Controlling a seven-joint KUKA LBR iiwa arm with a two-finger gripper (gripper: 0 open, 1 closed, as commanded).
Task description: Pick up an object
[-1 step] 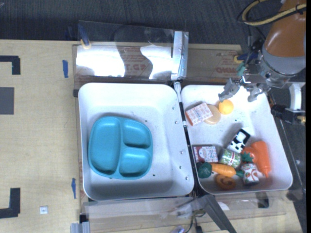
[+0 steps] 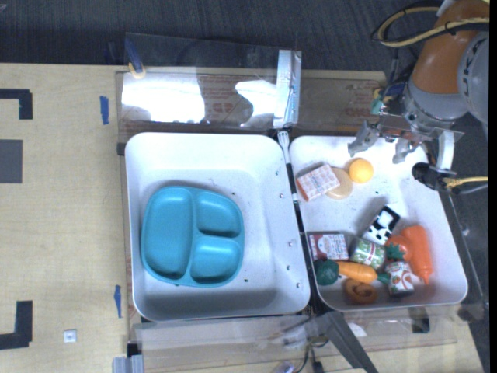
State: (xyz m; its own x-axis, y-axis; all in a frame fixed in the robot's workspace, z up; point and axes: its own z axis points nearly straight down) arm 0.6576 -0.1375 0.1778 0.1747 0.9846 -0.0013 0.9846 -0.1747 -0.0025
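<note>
My gripper (image 2: pixel 382 145) hangs over the back of the right bin (image 2: pixel 449 231), open, with nothing between its two fingers. An orange ball (image 2: pixel 360 169) lies just in front of it and slightly left, apart from the fingers. Next to the ball are a beige disc (image 2: pixel 340 189) and a small red-and-white box (image 2: pixel 318 182). Several toy foods crowd the bin's front: a black-and-white box (image 2: pixel 382 224), a large orange carrot (image 2: pixel 420 252), a red-and-white packet (image 2: pixel 328 245), a green-and-white carton (image 2: pixel 368 252) and a small carrot (image 2: pixel 357 271).
The left bin (image 2: pixel 155 162) holds a blue divided plate (image 2: pixel 192 234). A clear plastic panel (image 2: pixel 203 92) stands behind the left bin. A yellow cable (image 2: pixel 404 22) loops above the arm's wrist, and a bare strip of bin floor lies right of the ball.
</note>
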